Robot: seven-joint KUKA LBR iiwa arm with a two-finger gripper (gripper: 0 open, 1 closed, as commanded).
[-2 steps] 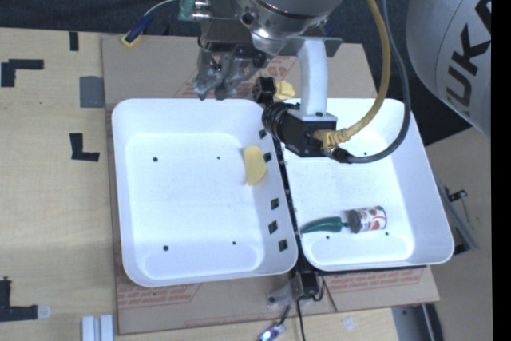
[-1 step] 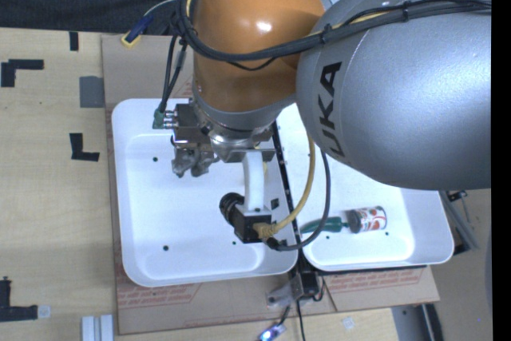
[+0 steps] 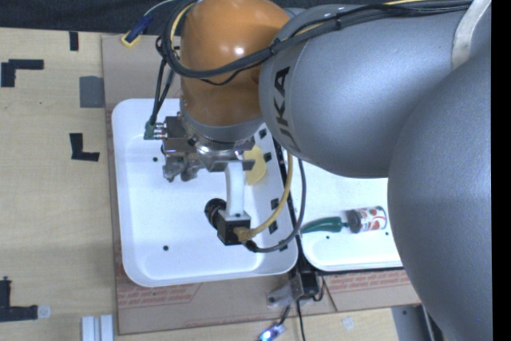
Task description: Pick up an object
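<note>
Above the left white bin the jaws hang; whether parted or closed I cannot tell.

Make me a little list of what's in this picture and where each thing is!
arm: grey with an orange band, reaching in from the right
gripper: over the left bin
holding anything: cannot tell
left bin: white, shallow
right bin: white, partly hidden by the arm
green-handled tool: lying in the right bin
red and white can: lying in the right bin, right next to the tool
</note>
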